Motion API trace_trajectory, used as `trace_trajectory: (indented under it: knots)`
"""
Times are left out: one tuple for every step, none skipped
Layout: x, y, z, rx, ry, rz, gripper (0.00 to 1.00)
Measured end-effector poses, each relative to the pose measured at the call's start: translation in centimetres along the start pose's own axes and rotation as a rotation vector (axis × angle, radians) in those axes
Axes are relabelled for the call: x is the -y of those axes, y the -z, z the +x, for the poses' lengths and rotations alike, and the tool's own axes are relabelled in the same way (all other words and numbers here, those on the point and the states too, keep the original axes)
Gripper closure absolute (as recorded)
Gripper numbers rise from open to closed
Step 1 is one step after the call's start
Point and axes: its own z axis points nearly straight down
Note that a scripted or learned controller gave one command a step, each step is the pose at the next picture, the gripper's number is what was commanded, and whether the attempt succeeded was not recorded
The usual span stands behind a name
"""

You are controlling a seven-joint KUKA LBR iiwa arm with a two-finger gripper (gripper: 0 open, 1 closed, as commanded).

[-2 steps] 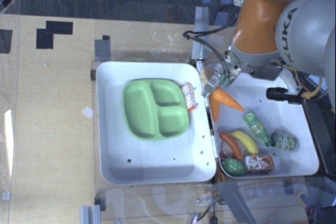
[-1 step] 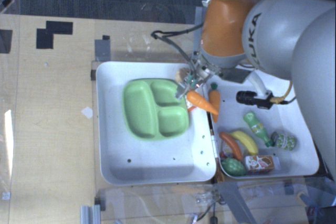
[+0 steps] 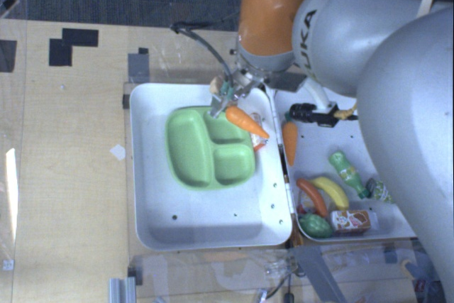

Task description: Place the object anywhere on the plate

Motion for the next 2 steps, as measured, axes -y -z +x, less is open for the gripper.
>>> trace_trajectory:
  knots:
    - [0.0,0.0,0.0,0.000,-0.001,0.000,0.00]
    - [3.6,-1.0,-4.3,0.001,0.150,0.000,0.00]
